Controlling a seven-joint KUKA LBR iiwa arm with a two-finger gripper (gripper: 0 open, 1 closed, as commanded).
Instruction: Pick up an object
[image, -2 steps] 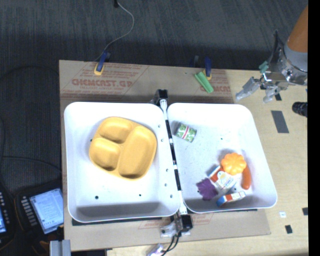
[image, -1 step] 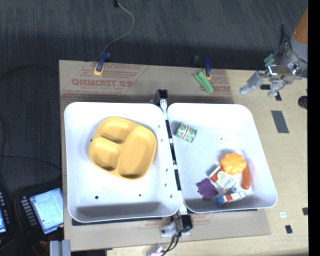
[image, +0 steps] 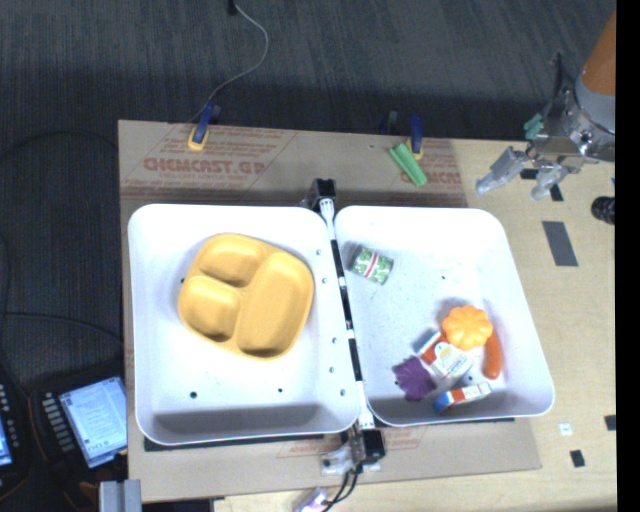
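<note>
This is a robotics lab test bench. Two white bins (image: 330, 310) sit side by side on a brown board (image: 250, 160) clamped with blue clips (image: 204, 125), with a cable (image: 250, 50) trailing across dark carpet (image: 60, 150) and a small screen (image: 95, 415) beside the bench.

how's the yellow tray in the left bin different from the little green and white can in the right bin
The yellow tray is far larger than the can. The tray is plain yellow with three compartments; the can is white with green and red. The tray sits mid-bin; the can lies near its bin's upper left corner.
</note>
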